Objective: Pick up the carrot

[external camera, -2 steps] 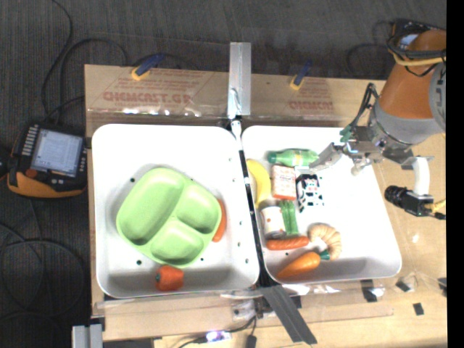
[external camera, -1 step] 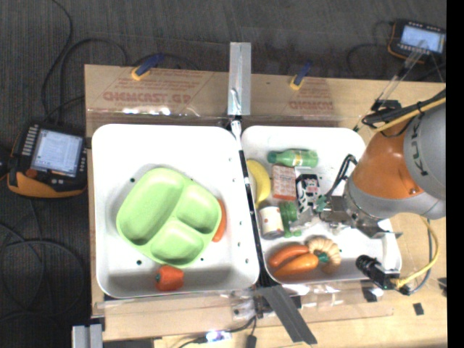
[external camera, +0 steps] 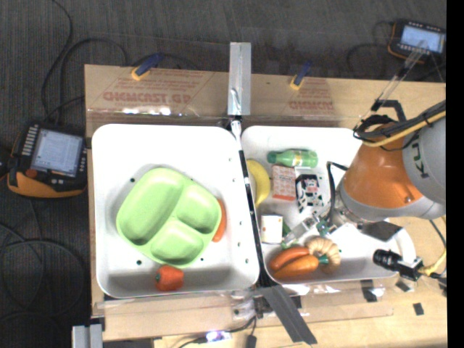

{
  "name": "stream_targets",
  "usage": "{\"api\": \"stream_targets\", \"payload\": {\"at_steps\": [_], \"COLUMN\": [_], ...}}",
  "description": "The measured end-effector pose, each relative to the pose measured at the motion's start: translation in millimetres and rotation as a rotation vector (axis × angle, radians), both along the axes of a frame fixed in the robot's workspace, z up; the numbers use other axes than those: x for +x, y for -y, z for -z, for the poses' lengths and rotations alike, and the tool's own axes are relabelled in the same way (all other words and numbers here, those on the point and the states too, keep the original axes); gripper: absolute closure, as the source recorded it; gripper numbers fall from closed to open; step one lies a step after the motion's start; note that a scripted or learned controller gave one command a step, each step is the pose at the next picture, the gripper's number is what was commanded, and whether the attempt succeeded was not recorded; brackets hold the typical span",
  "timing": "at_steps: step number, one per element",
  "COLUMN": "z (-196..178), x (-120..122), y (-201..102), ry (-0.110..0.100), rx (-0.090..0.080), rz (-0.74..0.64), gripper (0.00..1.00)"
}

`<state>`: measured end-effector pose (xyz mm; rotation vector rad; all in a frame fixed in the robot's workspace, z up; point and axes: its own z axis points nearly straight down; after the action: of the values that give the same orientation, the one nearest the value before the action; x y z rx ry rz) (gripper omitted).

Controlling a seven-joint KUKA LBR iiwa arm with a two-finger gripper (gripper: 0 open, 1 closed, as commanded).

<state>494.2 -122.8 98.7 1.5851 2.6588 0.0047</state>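
Down at the near edge of the right bin (external camera: 406,140) you've got the carrot (external camera: 293,263), lying flat and pointing left-right, touching a tan croissant-looking thing (external camera: 324,249) on its right; looks like a toy, so probably light, stiff and a bit slick; I'd take it across the thick middle, not the tapered tip, or it'll likely squirt out. The gripper (external camera: 317,227) hangs just beyond it, near a white cup (external camera: 272,228); can't tell how its claw is set from this angle.
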Motion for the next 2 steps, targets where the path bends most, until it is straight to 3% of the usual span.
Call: {"api": "stream_targets", "payload": {"at_steps": [1,2], "z": [5.8,-7.1], "x": [-6.3,-2.6], "y": [-3.4,-6.3], "ry": [-0.017,-0.009], "rx": [0.028,0.034], "rz": [0.509,0.507], "gripper": [0.00,1.00]}}
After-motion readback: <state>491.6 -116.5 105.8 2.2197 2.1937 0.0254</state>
